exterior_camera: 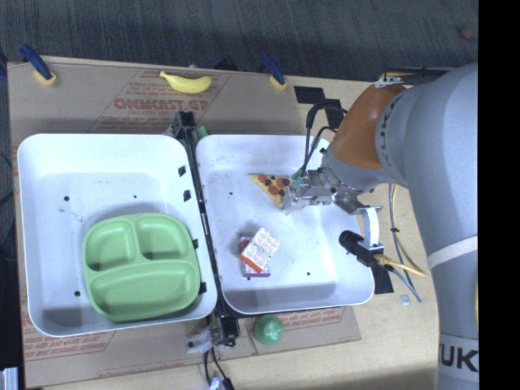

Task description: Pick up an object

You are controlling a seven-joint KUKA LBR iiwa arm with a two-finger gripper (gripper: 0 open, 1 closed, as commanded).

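One green ball [268, 329] sits on the desk [341, 356], nearest. Two white bins come next: the left bin [49, 161] holds one green tray [142, 262], the right bin [236, 157] one small packet [259, 252] and one pizza slice [270, 185]. The pincer [297, 195] is beside the slice; how wide, I cannot tell. The slice looks light and stiff; grab its edges.
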